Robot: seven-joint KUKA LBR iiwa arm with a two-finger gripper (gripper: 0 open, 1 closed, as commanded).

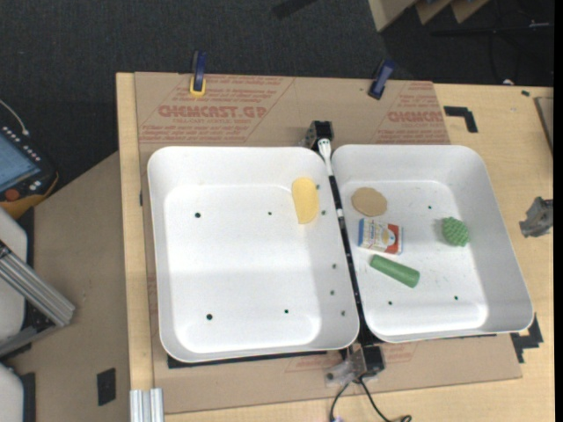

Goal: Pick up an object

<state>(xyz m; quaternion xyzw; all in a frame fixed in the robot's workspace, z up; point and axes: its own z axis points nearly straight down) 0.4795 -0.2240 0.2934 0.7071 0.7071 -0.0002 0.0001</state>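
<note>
Cardboard sheet under both bins, brown, printed in red: "CHEMCAST G P" reads on the left half, a second partial "CHEMCAST" print at upper right, smaller lines beneath too fine to read. Two blue clamps hold its far edge, left clamp with a yellow part, right clamp tilted. Left bin, white, shallow, small dark holes in its floor; one item in it: pale yellow oblong piece lying near the right wall, toward the far side. Right bin, white, touching the left along a dark centre seam. Contents, four things: round tan disc at the far left part; just in front of it a small flat packet, white with red and blue print, wording too small to read; in front of that a green cylinder lying on its side at a slant, close to the packet; a green knobbly lump well apart toward the right wall. Grey gripper at the frame's right edge, outside the right bin, above the bench; whether open or closed cannot be told, nothing seen in its grasp. Black fittings at both ends of the seam, cable trailing off the near one.
</note>
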